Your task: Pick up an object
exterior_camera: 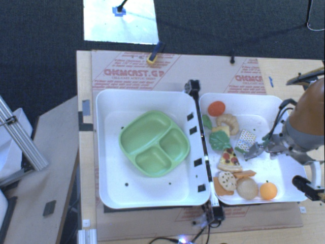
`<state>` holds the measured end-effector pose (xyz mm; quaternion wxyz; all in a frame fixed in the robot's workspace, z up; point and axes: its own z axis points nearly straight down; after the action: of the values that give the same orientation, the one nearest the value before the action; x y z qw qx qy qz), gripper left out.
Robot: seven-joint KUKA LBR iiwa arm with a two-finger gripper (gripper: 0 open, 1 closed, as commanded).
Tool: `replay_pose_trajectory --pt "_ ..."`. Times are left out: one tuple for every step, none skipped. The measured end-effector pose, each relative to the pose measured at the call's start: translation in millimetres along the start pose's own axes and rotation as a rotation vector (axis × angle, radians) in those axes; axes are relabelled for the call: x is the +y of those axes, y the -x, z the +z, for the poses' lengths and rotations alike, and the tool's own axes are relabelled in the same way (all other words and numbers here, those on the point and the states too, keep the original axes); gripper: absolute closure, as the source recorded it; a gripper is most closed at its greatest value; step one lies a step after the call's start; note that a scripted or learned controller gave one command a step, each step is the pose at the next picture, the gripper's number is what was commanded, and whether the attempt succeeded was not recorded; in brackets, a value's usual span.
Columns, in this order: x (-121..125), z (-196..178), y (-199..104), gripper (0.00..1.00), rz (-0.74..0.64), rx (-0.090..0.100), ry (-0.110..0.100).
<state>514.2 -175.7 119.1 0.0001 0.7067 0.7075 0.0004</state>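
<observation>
Gripper (252, 152) hangs low just right of the pizza slice (229, 160), evidently positioned for a grasp; claw state indeterminate.

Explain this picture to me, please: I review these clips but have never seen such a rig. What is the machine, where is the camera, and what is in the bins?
One fixed camera looks down at a slant on a bench with two shallow white bins. The grey arm with an orange band reaches in from the right; its gripper is low over the right bin, near a small checkered piece. Whether it grips anything cannot be told. The left bin holds a green divided plate. The right bin holds toy food: a red tomato, a croissant, a pizza slice, a cookie and an orange.
</observation>
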Motion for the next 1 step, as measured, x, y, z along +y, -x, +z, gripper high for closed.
replay_pose_trajectory --pt "0.3 36.4 -0.5 0.00 0.000 0.000 -0.002"
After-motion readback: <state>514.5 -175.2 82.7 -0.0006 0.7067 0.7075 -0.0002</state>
